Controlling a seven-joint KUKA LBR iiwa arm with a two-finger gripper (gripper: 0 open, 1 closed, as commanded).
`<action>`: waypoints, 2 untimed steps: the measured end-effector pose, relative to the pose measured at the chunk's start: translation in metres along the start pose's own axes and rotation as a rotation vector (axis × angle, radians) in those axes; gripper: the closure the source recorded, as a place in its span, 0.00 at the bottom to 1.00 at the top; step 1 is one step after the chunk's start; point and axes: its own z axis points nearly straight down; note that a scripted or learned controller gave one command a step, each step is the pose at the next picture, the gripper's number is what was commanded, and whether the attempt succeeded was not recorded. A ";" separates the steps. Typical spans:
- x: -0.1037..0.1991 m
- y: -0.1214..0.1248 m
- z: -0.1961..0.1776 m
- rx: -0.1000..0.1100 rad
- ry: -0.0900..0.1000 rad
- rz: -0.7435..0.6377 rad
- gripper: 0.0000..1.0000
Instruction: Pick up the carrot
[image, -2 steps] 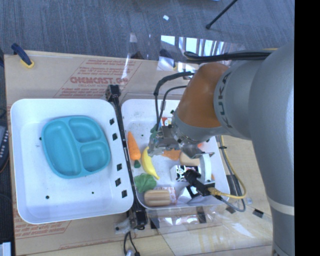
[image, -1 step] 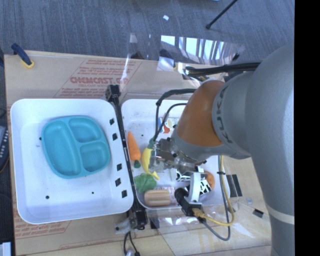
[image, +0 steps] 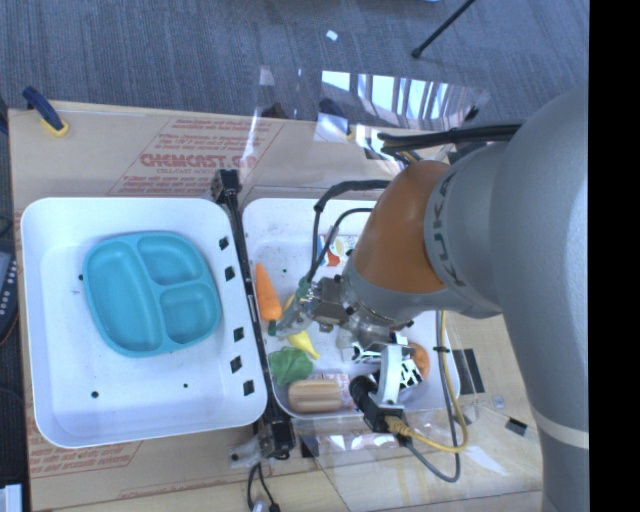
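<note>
The carrot (image: 266, 291) is a small orange cone lying along the left wall of the right bin (image: 275, 225), tip toward the far side. My gripper (image: 297, 312) hangs low in that bin just right of the carrot's near end, under the orange wrist band. Its metal fingers are crowded against a yellow and green toy, and the slant hides how they stand. Nothing orange shows between them.
A blue divided plate (image: 150, 291) lies in the left bin (image: 50, 400). In the right bin sit a green toy (image: 288, 365), a tan bread-like piece (image: 315, 395) and a black-and-white item (image: 400, 372). The arm covers the bin's right half. Cables trail at the front edge.
</note>
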 end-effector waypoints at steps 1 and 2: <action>-0.038 0.037 0.080 -0.008 0.006 0.265 0.00; 0.006 0.096 -0.006 -0.014 0.007 0.302 0.00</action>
